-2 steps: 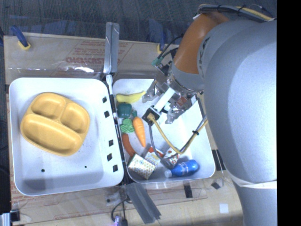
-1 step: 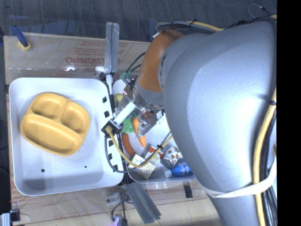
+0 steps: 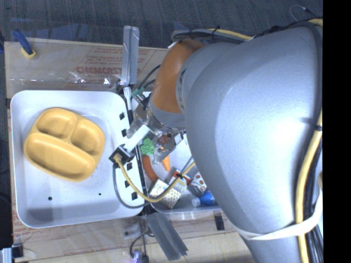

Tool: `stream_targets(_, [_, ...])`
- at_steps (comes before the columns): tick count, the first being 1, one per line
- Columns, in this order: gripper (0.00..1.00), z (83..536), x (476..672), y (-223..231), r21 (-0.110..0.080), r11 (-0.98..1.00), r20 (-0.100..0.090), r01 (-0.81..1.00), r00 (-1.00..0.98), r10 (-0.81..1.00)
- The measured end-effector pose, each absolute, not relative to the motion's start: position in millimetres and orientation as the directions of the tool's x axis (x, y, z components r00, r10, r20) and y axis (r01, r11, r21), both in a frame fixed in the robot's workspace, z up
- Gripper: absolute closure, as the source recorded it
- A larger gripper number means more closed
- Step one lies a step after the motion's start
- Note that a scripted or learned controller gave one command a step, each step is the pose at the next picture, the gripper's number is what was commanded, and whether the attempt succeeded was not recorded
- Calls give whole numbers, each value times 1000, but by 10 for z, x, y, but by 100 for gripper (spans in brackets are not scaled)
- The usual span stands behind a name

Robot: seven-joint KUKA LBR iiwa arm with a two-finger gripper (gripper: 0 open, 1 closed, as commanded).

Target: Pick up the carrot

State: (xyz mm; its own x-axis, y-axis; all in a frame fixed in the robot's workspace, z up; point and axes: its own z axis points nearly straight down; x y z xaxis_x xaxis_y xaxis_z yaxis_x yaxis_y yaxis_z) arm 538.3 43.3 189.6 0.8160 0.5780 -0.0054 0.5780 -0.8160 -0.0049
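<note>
With the carrot [image 3: 149,167] lying in the right bin [image 3: 181,215] just under our end effector [image 3: 159,149], whose spread we cannot tell, we judge we should center over it before closing.

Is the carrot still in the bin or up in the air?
In the bin. The carrot lies low in the right bin, under the gripper. Whether it is being lifted, cannot tell.

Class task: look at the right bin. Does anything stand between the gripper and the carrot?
No visible obstacle. The gripper is already down in the right bin, directly at the carrot. A green piece sits beside it. The arm hides much of the bin.
</note>
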Motion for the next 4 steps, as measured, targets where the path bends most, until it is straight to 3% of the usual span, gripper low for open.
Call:
stream_targets(1, [0,1724,5230,989,-3,-774,-4,634,774,634])
stream_targets(2, [0,1907,6185,932,-2,-624,-1,781,624,781])
stream_targets(3, [0,1198,5514,1335,-4,-663,-4,748,663,748])
stream_targets(4, [0,1085,5281,2095,-5,-531,-18,848,530,848])
